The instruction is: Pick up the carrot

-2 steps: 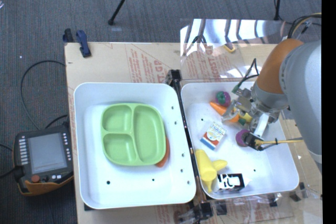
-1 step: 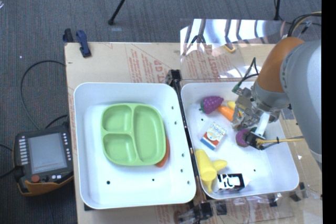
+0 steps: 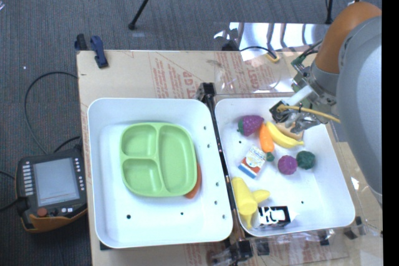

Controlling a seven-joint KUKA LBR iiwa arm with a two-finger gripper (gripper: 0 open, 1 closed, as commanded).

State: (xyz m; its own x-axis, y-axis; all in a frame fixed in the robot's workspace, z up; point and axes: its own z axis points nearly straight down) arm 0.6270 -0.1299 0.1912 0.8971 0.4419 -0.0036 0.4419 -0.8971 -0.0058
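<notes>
Carrot (image 3: 267,137) lying in the right bin (image 3: 324,196), just below-left of the claw (image 3: 294,119), banana (image 3: 285,136) right beneath the claw, finger spread impossible to tell, nothing visibly held

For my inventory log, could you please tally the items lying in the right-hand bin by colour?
Purple: 2, the grapes and the round purple fruit
Orange: 1, the carrot
Yellow: 2, the banana and the yellow bottle
Green: 1, the dark green vegetable
Multicoloured: 1, the small carton
Black and white: 1, the box
Total: 8
</notes>
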